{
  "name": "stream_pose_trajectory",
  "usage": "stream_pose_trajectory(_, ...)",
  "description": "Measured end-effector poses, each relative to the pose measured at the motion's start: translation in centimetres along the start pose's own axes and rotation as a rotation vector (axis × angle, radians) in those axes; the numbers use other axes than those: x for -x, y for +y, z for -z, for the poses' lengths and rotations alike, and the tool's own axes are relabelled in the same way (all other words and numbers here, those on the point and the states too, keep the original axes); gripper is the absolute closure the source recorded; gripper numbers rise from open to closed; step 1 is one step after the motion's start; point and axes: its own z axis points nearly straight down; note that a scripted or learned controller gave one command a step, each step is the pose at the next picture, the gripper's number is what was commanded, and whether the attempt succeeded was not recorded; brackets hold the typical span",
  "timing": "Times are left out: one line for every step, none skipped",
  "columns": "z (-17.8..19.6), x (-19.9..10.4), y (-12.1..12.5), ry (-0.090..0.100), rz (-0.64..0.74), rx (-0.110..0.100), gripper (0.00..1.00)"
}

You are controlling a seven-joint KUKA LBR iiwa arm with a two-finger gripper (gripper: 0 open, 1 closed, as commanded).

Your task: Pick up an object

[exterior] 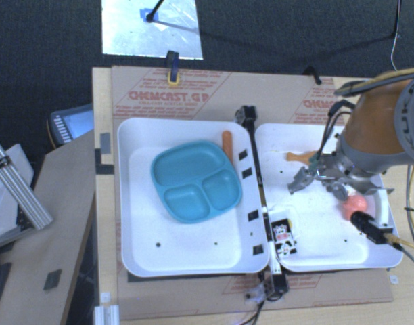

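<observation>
The arm comes in from the right of the frame and its gripper [308, 178] hangs low over the right bin [315, 249], fingers spread apart with nothing between them. The likeliest things to grab sit close by: a small orange piece [298, 157] just above the gripper toward the bin's back wall, and a pink, rounded object [354, 205] at the right edge of that bin, tucked half under the wrist. From here the worry is plain enough: the open fingers sit between the two objects rather than squarely over either, so a straight drop may close on bare bin floor, or nudge the orange piece against the wall. The pink one looks round and could roll off a finger. Over in the left bin [136, 249] a blue divided plate [195, 180] lies flat with a thin orange stick [227, 143] at its upper right edge, well away from the arm. Much of the right bin's far side is covered by the grey and orange wrist, and a dark part [369, 227] beside the pink object is, I think, cabling, though it is hard to make out.
</observation>
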Motion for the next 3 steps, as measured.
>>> stream_pose_trajectory(-6.2,0.1,0.3,0.000,-0.001,0.000,0.00)
stream_pose_trajectory(-4.8,0.2,0.5,-0.001,0.000,0.006,1.00)
stream_pose_trajectory(1.2,0.8,0.1,-0.002,-0.002,0.011,1.00)
